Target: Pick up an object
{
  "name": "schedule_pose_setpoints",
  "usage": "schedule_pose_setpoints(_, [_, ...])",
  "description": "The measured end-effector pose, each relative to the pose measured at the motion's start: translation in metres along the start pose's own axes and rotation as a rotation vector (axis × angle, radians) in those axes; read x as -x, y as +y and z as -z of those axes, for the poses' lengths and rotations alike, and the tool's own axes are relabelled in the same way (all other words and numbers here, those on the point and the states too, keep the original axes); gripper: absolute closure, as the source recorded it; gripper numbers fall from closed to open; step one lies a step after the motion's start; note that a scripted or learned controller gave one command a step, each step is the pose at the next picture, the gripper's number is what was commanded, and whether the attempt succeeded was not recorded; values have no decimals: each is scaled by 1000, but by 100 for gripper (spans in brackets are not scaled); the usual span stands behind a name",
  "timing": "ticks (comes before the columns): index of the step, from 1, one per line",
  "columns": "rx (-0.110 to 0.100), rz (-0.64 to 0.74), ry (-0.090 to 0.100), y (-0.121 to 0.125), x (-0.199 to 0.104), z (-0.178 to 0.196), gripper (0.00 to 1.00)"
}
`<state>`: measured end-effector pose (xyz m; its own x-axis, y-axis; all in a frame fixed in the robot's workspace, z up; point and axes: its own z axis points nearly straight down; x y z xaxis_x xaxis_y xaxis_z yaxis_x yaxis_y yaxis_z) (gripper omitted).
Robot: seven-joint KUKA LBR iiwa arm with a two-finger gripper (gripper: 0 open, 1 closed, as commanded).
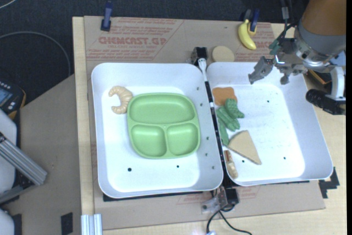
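Camera view shows the gripper hovering over the upper edge of the right bin, its two fingers spread apart with nothing between them. The candidate objects lie bunched against that bin's left wall, well apart from the gripper: an orange-brown toast-like piece at the top, a green pea pod toy just below it, a tan wedge lower down, and a small piece near the bin's corner that I cannot identify. All look like light, stiff plastic play food with smooth, somewhat slippery surfaces. The wedge seems the easiest take, since it lies furthest from the wall; closing across its two long flat sides should hold it. The pea pod is knobbly and tight to the wall, leaving little room for a finger. In the left bin sit a green divided tray and a croissant toy.
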<state>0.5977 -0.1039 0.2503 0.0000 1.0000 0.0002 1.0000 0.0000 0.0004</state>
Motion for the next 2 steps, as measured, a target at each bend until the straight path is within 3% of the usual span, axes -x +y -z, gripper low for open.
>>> schedule_pose_setpoints(1, [-10,0,3,-38,-29,-70,0])
schedule_pose_setpoints(2, [-11,-4,2,-85,-7,-151,0])
